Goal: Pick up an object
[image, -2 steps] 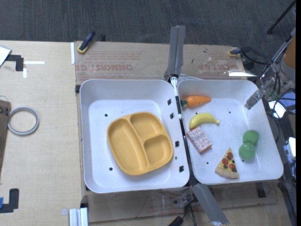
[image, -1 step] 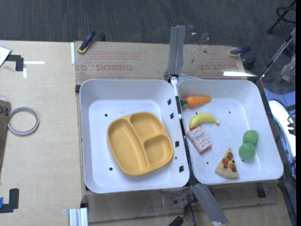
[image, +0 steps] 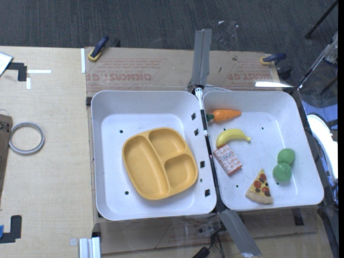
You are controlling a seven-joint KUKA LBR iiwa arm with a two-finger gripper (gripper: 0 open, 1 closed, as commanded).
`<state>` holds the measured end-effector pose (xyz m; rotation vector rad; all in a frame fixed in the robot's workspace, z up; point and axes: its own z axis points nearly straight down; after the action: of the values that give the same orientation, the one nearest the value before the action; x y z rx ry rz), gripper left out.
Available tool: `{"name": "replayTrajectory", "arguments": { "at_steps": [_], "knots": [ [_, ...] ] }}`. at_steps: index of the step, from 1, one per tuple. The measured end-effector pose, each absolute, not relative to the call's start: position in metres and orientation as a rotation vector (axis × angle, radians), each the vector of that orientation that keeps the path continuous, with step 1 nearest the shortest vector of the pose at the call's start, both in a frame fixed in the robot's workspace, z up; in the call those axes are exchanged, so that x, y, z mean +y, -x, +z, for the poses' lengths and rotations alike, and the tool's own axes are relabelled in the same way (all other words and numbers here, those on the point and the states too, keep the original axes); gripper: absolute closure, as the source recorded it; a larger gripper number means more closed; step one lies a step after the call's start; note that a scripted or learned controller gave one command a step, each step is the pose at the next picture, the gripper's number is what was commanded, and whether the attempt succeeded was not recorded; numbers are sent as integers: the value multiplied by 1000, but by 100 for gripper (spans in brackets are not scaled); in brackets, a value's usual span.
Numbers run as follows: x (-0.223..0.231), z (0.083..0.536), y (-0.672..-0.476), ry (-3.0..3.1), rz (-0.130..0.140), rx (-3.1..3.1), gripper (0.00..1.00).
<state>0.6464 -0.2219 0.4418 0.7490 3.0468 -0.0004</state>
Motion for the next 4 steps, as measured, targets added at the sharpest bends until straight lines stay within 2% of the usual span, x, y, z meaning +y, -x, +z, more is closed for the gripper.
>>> {"name": "replayTrajectory", "arguments": {
  "at_steps": [4],
  "knots": [
    [-223, 478, -652, -750, 1, 3028, 100]
  ]
}}
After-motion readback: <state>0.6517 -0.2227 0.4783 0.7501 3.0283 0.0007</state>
